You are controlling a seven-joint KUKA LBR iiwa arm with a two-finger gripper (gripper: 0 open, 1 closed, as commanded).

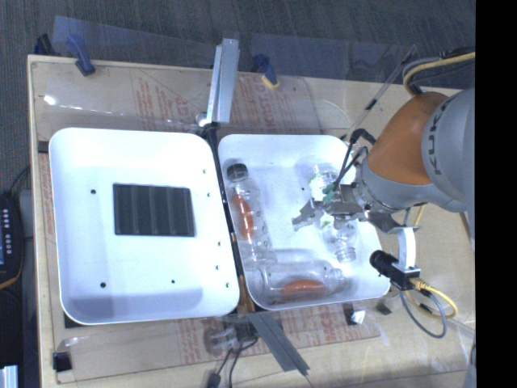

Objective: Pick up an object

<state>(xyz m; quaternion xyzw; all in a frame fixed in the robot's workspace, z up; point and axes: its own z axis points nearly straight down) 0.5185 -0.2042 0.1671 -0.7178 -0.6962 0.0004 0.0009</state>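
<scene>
**Observer:** In the left bin (81,176), what do you note?

**Arm:** White floor, a dark ribbed panel (153,210) set flat in the middle. Nothing loose to take there. Likely the drop side, so I leave it be.

**Observer:** And across the divider?

**Arm:** Right bin (266,148) carries the stock. Hard against its left wall, an upright-lying clear bottle with orange contents (242,208), dark cap toward the far rim. Along the near wall, a second clear bottle (295,281) on its side, orange piece inside. Both look to have settled against the walls, which makes them awkward to straddle.

**Observer:** Your pincer?

**Arm:** My gripper (323,212) hangs low over the right half of that bin, just beside a small clear bottle (343,241) and below another crumpled clear one with a green bit (319,180). Spread or pressed together, I cannot tell; glare and clear plastic blur it. I see nothing plainly pinched.

**Observer:** Judgement?

**Arm:** Early. The small bottle is nearest and away from the walls; probably the target.
</scene>
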